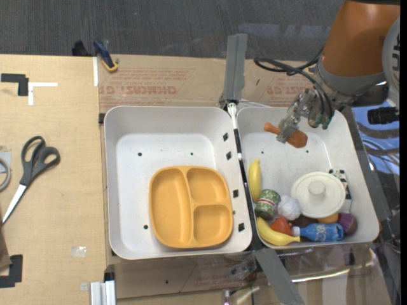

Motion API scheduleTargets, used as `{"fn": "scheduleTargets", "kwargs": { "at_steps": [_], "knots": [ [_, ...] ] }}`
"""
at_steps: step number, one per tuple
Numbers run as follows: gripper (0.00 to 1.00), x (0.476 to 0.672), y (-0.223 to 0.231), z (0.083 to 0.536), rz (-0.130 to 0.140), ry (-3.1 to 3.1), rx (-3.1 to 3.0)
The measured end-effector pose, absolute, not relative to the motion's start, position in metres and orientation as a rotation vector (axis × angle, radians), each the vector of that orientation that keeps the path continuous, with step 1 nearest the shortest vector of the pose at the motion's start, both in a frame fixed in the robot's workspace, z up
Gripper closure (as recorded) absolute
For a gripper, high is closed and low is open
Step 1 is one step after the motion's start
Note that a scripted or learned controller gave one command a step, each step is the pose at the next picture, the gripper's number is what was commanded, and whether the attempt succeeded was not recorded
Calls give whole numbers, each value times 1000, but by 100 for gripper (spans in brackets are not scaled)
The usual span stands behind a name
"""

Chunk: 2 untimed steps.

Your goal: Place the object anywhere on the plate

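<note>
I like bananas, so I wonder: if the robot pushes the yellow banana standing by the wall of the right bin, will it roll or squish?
The banana looks like a smooth, shiny toy, so it would probably stay stiff rather than squish. Its curved shape suggests it would rock or slide more than roll. It lies against the bin wall, which would likely stop it moving left.
</note>
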<state>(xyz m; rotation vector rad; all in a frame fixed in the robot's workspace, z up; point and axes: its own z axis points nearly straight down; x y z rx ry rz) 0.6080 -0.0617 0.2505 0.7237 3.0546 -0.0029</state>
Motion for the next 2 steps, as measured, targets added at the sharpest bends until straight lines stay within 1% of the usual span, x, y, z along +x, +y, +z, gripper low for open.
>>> {"fn": "scheduleTargets", "kwargs": {
  "at_steps": [1, 2],
  "knots": [
    [100, 617, 29, 205, 0, 3128, 280],
    [100, 556, 98, 191, 0, 3128, 293]
  ]
}}
